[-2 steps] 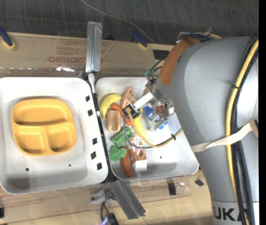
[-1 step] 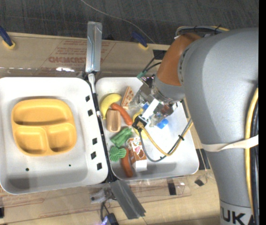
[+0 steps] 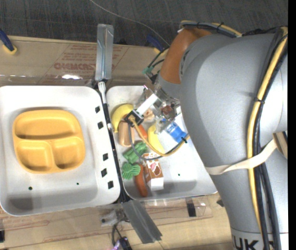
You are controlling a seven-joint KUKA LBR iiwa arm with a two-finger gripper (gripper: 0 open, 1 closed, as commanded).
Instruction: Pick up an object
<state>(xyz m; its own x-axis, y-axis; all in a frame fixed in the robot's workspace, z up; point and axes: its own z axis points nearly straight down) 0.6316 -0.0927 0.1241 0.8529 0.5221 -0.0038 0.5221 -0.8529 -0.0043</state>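
The big grey arm [image 3: 236,113] reached in over the right bin [image 3: 189,178], its orange band [image 3: 176,56] above the wrist, and the gripper [image 3: 147,109] hung low over the heap of toy food at the bin's upper left. How the gripper stood, wide or closed, I could not tell; the wrist hardware and clutter hid it.

Just beside the gripper, toward the divider, lay a yellow banana [image 3: 118,113]. Directly below it sat a brown sausage-like piece [image 3: 124,133], and on its other side a clear bottle with a blue label [image 3: 172,133]. Further down from it were a green leafy piece [image 3: 134,160] and a small brown-and-white carton [image 3: 153,173]. Well off to its far side, the left bin [image 3: 2,139] carried a yellow divided tray [image 3: 48,139].

To my eye this was the approach-or-grasp step, with nothing lifted. Next it needed a clean close on one piece, likely the banana or sausage, then a straight rise.
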